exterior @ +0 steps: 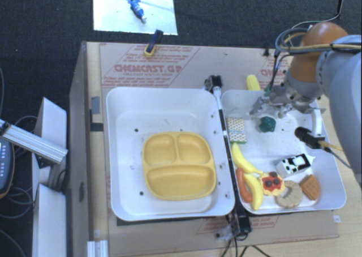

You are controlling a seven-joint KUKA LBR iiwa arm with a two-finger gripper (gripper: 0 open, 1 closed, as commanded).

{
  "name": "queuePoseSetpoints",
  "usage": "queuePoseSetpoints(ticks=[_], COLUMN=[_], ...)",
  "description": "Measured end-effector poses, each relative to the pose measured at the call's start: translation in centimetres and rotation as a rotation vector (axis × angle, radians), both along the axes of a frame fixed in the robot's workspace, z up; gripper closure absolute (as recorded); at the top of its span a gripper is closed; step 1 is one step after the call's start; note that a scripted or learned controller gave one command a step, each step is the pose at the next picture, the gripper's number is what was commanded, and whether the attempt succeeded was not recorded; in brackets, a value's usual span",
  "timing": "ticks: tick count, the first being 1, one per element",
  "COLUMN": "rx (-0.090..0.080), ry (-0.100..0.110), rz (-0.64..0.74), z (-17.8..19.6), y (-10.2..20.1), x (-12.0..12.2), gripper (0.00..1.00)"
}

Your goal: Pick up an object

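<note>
one fixed cam above bench (169,58), angled down over both bins (130,103), arm (339,75) at right

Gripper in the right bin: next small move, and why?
Probably straight down a little. The gripper sits just above the small dark green object in the right bin, which lies apart from the other toys with bare floor around it; nothing is seen between the fingers.

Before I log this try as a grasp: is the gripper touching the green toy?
Cannot tell. In the camera view the gripper sits just above the green toy in the right bin, and no clear gap or contact shows.
</note>
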State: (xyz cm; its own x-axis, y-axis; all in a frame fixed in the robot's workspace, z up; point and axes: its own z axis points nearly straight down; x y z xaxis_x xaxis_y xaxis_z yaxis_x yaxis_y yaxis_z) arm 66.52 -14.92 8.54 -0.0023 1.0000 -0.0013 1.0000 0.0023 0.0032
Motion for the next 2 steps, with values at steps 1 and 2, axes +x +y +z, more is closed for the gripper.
queuePoseSetpoints(ticks=[1,2], rx=[0.000,-0.001], ry=[0.001,-0.001], rz=[0.000,0.002], z=[-0.1,1.1], y=[-0.2,-0.2], x=[-2.1,-2.0], gripper=[0.00,1.00])
